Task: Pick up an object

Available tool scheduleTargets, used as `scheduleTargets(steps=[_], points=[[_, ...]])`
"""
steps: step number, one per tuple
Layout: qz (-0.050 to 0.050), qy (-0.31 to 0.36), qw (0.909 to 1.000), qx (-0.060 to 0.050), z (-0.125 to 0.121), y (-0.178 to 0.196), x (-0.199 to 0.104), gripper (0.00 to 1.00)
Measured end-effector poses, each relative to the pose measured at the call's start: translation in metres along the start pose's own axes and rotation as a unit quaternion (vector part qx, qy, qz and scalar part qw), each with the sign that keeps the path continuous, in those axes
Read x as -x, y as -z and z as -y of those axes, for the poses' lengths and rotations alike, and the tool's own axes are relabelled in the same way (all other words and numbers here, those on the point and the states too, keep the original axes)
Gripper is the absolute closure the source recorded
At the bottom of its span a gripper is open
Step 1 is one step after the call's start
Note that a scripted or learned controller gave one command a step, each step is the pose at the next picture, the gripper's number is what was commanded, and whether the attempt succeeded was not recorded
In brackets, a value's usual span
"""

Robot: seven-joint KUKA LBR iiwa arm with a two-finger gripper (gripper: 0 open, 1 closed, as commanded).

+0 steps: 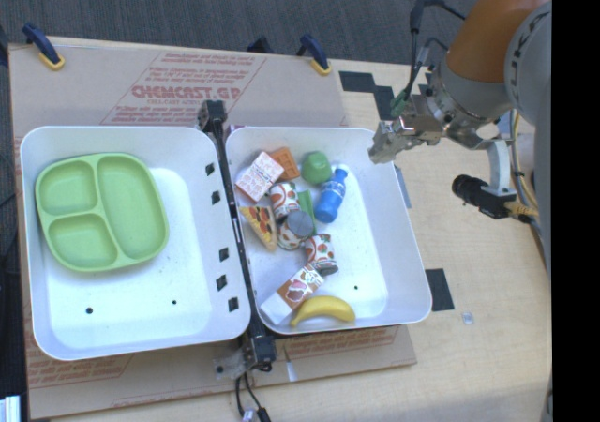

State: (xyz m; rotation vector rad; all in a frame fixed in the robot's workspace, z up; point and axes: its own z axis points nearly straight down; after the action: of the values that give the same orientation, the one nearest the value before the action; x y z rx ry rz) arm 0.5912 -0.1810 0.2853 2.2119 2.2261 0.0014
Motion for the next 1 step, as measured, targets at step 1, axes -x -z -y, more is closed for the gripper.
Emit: scheduleTargets(steps=[1], points=[[0.0, 0.0, 1.0, -0.001, 0.0003, -0.0006, 0.0, 0.0]])
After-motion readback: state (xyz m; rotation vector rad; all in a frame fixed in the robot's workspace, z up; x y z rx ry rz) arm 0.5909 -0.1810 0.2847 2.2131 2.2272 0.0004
